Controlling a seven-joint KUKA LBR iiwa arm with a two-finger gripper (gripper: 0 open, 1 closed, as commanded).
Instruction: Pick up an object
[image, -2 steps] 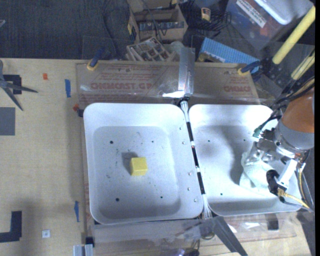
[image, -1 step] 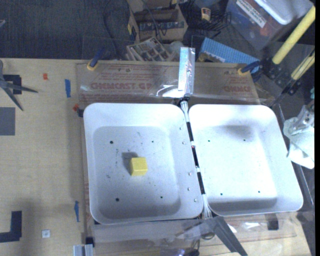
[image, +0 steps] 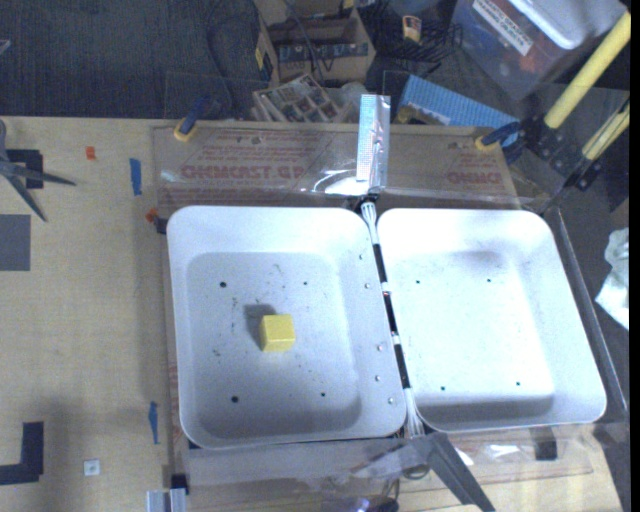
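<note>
A: Which step is this?

B: The very start, I judge. The yellow block (image: 278, 332) lies alone in the left bin (image: 200, 235), a little toward seven o'clock of its middle, nothing touching it.

A: And the jaws?

B: Cannot tell. Next move calls for descending over the block, straddling it, then closing.

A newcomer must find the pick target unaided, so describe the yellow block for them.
Look at the two shallow white plastic bins side by side and take the left-hand bin. Near the middle of its floor lies a small yellow cube-shaped block. It is the one coloured solid thing there, among tiny dark specks and holes.
</note>
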